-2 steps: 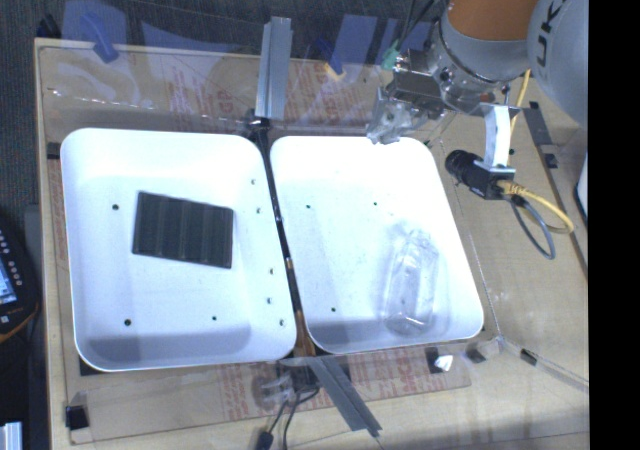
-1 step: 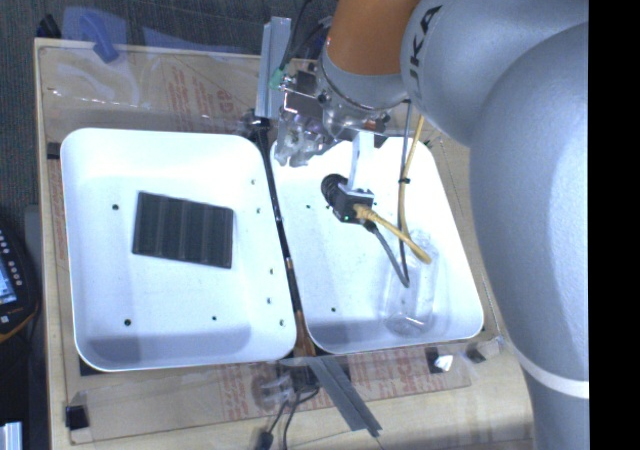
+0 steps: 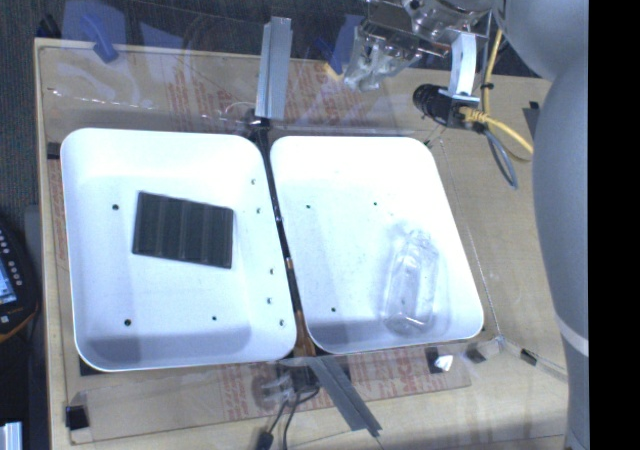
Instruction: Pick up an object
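Arm raised behind the bins, nothing gripped yet.

Risk first: the clear plastic bottle [image 3: 409, 283] lying in the right bin [image 3: 330, 178] is see-through and rounded, so I judge a descending grasp could misjudge its edges and let it roll or slip away; the dark ridged pad [image 3: 184, 229] in the left bin [image 3: 90, 168] lies flat, leaving little to pinch. The gripper [image 3: 366, 70] hangs above the bench beyond the right bin's far rim, its pale fingers seemingly a narrow way apart, holding and touching nothing.
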`<state>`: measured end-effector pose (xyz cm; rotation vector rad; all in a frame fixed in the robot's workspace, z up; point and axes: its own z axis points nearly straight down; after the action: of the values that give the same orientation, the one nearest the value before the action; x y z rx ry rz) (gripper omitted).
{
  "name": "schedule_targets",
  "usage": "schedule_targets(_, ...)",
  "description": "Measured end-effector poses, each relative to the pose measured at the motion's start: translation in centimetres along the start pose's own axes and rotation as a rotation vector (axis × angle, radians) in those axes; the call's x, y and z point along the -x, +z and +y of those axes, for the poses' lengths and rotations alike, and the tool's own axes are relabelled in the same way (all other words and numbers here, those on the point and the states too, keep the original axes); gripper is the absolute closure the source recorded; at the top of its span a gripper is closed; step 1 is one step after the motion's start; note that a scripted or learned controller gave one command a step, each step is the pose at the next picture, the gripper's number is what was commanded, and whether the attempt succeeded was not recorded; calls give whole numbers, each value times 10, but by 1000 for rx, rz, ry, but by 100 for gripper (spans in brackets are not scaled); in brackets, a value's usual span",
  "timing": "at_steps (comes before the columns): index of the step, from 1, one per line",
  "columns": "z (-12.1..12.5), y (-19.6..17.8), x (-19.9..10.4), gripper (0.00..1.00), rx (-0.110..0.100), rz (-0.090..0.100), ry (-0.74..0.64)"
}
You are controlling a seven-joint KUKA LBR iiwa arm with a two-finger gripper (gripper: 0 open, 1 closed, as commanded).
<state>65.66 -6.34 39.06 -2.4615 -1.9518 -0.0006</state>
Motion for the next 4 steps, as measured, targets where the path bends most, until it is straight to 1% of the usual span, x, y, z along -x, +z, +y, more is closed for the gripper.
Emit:
schedule_targets(1, 9, -51, 37, 100, 0, -1, 662)
schedule_targets(2, 13, -51, 144, 100, 1, -1, 596)
schedule_targets(3, -19, 27, 104, 100, -7, -2, 825)
schedule_targets(4, -12, 51, 23, 100, -8, -3, 940)
